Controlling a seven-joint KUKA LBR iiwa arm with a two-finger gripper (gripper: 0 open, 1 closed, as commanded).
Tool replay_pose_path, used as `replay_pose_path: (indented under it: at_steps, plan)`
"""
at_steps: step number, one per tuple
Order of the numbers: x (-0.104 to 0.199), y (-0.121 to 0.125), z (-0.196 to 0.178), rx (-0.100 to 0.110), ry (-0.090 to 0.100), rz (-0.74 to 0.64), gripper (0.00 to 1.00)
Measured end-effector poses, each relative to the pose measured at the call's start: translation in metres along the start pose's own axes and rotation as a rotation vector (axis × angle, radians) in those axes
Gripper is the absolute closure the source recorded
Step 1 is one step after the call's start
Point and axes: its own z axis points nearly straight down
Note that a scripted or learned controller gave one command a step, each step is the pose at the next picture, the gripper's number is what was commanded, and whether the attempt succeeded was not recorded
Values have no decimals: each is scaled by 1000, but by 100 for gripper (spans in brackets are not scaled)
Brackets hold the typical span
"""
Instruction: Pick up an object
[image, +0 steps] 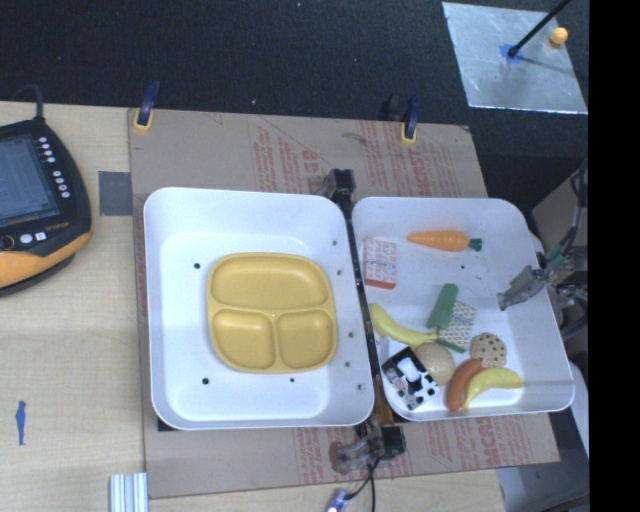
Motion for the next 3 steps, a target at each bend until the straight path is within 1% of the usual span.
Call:
replay_pose_path:
  at_steps: [1,2,3]
  plan:
    - [36,42,129,3,0,-2,0]
    - [67,64,131,0,-2,-3,0]
    - [-13,122,147,-1,0,2,0]
